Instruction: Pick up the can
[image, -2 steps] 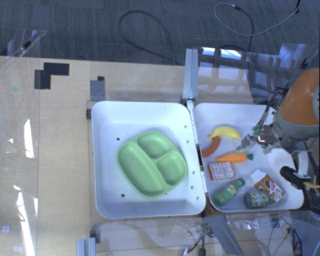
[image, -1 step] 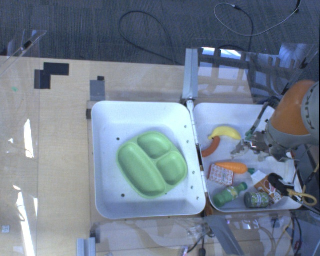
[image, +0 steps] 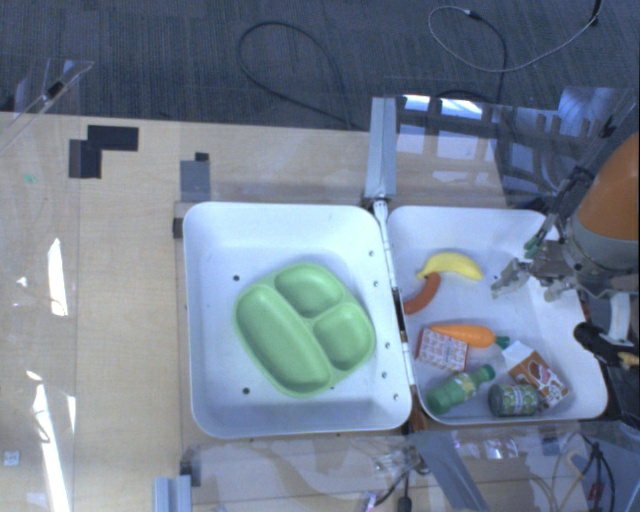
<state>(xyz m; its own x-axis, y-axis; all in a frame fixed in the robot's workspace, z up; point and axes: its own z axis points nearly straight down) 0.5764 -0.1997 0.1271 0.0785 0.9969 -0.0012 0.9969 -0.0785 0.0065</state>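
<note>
The arm (image: 612, 215) is cut off by the right edge.

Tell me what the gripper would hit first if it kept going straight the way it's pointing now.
The gripper points left across the right bin. First in that line looks to be the banana, though its height above the bin is unclear. The can lies off that line.

Bright, even light falls from overhead, so the white bins (image: 290, 225) show only faint, soft shadows. Pale glare streaks the desk (image: 60, 290) at left and the clear panels up top. Focus is slightly soft throughout.
</note>
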